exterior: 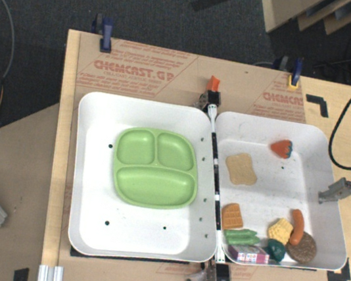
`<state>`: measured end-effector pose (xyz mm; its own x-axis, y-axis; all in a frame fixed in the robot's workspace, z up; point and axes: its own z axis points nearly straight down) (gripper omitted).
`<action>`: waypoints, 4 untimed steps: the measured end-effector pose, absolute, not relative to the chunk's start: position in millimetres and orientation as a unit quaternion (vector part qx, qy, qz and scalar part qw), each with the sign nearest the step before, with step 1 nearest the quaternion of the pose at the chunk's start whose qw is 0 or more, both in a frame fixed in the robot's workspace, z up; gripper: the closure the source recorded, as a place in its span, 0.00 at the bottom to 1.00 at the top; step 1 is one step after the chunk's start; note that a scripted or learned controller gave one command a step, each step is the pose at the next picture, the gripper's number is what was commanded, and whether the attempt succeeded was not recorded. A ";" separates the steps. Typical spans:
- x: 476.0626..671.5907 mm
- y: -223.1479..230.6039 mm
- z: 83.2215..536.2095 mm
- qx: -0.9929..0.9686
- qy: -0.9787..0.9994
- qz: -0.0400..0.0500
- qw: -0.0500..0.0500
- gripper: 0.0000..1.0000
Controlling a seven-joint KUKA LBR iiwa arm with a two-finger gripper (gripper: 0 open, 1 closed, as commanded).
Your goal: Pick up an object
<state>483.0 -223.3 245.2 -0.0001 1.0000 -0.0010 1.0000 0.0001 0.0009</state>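
At the right edge we see the grey two-finger gripper [340, 191] hovering over the outer rim of the right shallow white bin [263, 139], touching nothing; we cannot tell how wide it stands. The likely targets lie loose in that bin, mostly crowded in its near corner: an orange sausage [296, 227], a round brown patty [305, 247], a green pod [241, 235]. The left bin [93, 156] carries a green divided plate [155, 168].

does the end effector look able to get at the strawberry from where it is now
Probably yes: the strawberry lies alone near the right bin's far wall, nothing on it, and the end effector hovers at that bin's right rim.
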 end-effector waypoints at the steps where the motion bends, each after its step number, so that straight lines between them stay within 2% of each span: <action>1: 530.9 -142.7 167.2 0.704 0.710 0.000 -0.003 0.00; 2: 492.0 -214.1 81.6 0.709 0.705 0.000 -0.001 0.00; 3: 494.9 -211.1 95.0 0.707 0.707 0.000 0.002 1.00; 4: 531.1 -165.6 160.2 0.705 0.709 0.002 0.003 1.00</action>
<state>531.1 -165.6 160.2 -0.0062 1.0000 -0.0016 1.0000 0.0062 0.0077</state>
